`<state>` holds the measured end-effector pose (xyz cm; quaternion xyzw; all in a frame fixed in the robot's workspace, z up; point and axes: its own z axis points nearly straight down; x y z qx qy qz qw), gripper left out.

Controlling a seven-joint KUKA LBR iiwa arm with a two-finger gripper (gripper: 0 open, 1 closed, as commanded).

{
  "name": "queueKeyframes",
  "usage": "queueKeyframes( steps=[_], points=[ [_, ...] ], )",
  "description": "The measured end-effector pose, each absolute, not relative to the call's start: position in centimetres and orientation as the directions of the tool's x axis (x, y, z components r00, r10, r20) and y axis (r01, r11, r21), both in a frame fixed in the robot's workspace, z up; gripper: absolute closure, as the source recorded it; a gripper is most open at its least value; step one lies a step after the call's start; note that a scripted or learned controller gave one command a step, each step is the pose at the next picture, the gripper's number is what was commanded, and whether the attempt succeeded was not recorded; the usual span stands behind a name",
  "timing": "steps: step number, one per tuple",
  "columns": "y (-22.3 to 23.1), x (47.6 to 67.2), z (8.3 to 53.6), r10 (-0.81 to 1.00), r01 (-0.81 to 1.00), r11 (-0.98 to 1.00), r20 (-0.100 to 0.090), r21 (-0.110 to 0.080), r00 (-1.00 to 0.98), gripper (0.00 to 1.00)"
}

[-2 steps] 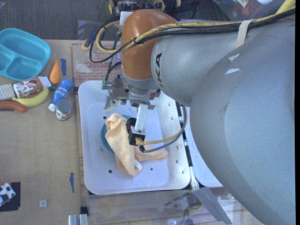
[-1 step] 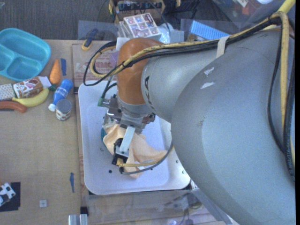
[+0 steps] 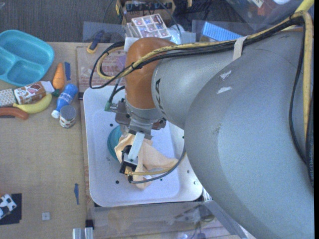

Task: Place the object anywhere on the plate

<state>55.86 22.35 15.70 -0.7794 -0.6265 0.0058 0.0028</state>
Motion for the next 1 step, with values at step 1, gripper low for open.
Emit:
queueKeyframes(
  steps=[1],
  points=[
    [22.35, 55.87, 15.72, 0.977, 0.977, -0.215, -0.005, -0.011, 0.215, 0.00]
  ],
)
